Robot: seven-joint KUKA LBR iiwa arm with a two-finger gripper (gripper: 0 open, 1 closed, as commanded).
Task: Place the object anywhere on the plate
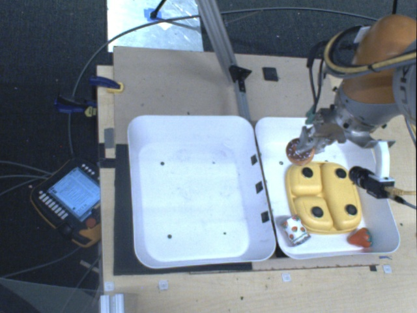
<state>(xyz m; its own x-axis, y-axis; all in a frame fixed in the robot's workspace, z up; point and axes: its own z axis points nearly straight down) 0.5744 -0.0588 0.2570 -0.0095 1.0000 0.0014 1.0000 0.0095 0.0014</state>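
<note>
Gripper (311, 137) hovers over a small brown donut-looking thing (300, 150) just far of my yellow plate (324, 196); can't tell its state. Nothing's on the plate yet.

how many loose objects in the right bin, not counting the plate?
3. Brown round object at the end effector, above the yellow plate; small white object at the plate's lower left; red object at its lower right. Arm may hide more.

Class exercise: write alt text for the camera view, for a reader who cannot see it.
A grey and orange robot arm's gripper sits over a small brown round object just beyond a yellow sectioned plate in the right white bin.
</note>
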